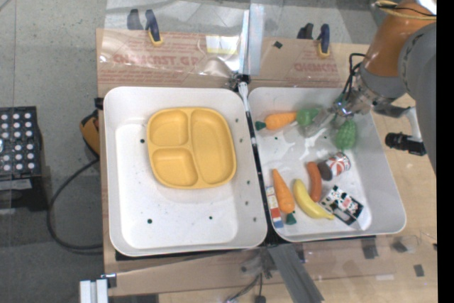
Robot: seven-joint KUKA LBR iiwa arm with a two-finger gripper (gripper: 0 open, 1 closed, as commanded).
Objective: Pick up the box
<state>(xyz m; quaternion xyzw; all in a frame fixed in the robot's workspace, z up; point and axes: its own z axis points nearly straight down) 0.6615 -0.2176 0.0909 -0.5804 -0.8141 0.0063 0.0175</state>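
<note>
While the gripper, its grasp impossible to tell, hangs beyond the yellow banana, the small black-and-white printed carton box beside it looks light, stiff, best pinched across its narrow sides.

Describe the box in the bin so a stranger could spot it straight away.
Look in the right-hand white bin, at its near right corner. Beside the banana lies the box, small and flat; its black-and-white pattern sets it apart from the orange, yellow and green toy food.
</note>
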